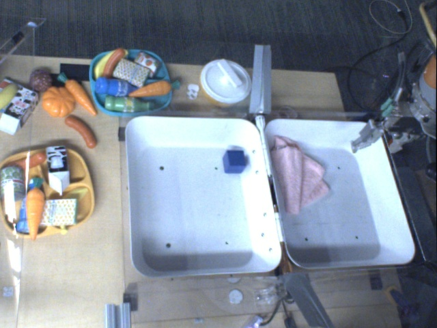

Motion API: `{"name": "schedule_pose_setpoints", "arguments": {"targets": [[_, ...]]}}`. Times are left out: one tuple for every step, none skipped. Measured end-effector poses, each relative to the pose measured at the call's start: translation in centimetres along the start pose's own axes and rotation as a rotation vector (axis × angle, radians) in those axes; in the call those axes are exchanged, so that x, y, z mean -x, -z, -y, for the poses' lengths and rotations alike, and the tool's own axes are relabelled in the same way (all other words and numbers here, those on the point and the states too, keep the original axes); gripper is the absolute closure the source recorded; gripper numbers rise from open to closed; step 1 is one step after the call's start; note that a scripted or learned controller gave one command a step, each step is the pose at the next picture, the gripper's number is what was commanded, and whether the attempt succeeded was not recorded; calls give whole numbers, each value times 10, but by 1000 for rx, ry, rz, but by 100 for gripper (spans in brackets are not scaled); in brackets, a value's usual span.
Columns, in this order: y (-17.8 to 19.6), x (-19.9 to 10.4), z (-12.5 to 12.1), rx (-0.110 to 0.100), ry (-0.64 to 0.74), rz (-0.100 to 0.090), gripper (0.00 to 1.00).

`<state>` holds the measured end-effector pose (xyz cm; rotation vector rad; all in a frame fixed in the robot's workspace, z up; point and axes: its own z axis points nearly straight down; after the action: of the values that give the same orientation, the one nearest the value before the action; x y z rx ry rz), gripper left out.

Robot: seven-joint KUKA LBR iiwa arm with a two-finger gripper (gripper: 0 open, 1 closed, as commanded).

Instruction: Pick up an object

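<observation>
Lying in the left bin, blue cube, well apart from hand, finger state unclear.

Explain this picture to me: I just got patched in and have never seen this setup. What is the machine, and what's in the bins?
You are looking down at a slant from one fixed camera over a bench. Two shallow white bins sit side by side. The left bin holds a small blue block. The right bin holds a crumpled pink cloth. The grey robot arm enters from the right; its tool hangs over the right bin's upper right corner, apart from the cloth, with nothing visibly held. Toy food lies beside the bins.
</observation>
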<state>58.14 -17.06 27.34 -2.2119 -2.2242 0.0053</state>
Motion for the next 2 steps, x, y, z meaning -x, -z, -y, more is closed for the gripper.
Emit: {"name": "schedule_pose_setpoints", "arguments": {"targets": [[-157,12,2,3,49,0,0],[-184,-55,-1,18,270,5,0]]}}
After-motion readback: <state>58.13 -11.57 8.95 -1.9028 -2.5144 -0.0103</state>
